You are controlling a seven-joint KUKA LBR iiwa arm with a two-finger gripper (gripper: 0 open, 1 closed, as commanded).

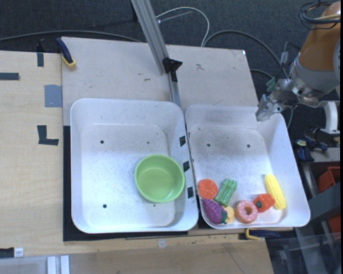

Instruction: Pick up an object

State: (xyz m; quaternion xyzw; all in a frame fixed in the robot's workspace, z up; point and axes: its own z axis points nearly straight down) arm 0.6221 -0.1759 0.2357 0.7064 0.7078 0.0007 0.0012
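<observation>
The gripper (264,111) hangs over the far right corner of the right bin (240,130), well away from the toys. Nothing shows between its fingers. Along that bin's near edge lie an orange fruit (207,188), a green vegetable (226,191), a purple eggplant (214,210), a pink donut (246,211), a small red-orange piece (264,202) and a yellow corn cob (275,190). In the left bin (103,124) sits a green bowl (159,178), near its right wall.
A grey metal pole (151,27) slants down from the top to the gap between the bins. Cables (228,36) run across the dark floor behind the bench. A blue and yellow clamp (66,52) lies at the board's far left corner.
</observation>
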